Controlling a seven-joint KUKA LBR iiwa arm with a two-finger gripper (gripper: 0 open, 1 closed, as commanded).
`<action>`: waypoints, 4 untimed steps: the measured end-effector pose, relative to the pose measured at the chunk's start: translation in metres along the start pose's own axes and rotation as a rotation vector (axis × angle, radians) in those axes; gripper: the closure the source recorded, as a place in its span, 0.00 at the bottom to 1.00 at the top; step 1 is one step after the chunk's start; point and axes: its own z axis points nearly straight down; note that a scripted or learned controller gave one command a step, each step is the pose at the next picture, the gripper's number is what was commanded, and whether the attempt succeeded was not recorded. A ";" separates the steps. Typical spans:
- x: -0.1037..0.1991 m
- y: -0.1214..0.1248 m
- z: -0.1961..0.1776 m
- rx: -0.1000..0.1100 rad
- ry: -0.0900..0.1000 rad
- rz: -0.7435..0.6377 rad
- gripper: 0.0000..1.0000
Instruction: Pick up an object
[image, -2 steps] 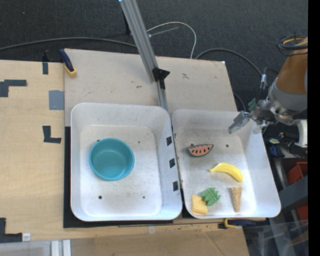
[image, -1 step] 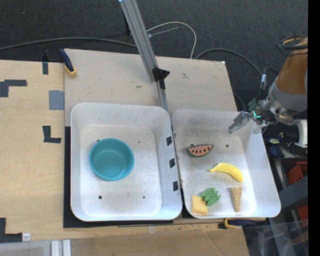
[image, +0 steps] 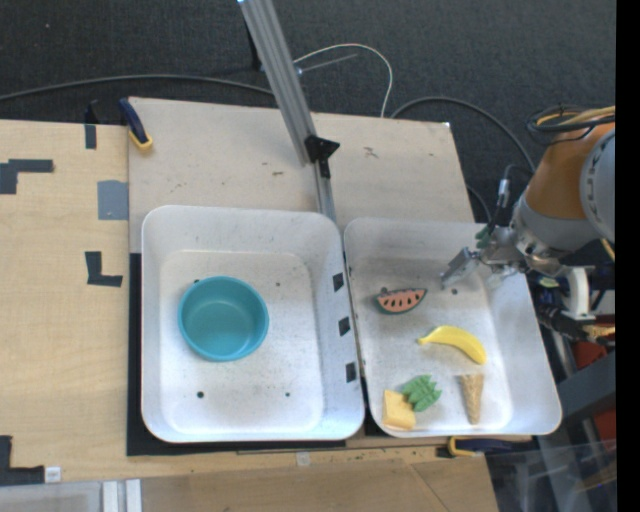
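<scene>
Tool (image: 462, 268) low over the upper part of the right bin (image: 530, 400), reaching in from the right; fingers too small and blurred to read, so apart or together: cannot tell. Nothing visible between them.

Nearest candidate: watermelon slice (image: 401, 300), just beside the tool, down and to the left of it, flat on the bin floor, long axis roughly left to right, curved rind edge downward. Probably the easiest target, a short shift left and a little toward the camera.

Further toward the near edge: banana (image: 456, 343), smooth yellow, curved, long axis running left to right with a slight downward slant. Near the bin's front wall: ice cream cone (image: 471, 396), ribbed tan, point toward the front; a lumpy green leafy piece (image: 423, 391); a yellow wedge (image: 398, 411) touching it.

Left bin (image: 160, 400) holding a round teal bowl (image: 224, 318), well apart from the tool.

Bins white, shallow, speckled; toys apparently light moulded plastic.
</scene>
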 end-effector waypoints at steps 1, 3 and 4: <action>0.001 0.000 0.044 -0.007 -0.003 -0.001 0.00; 0.007 0.004 -0.029 -0.013 -0.002 0.000 1.00; 0.003 0.011 -0.074 -0.011 -0.002 0.000 1.00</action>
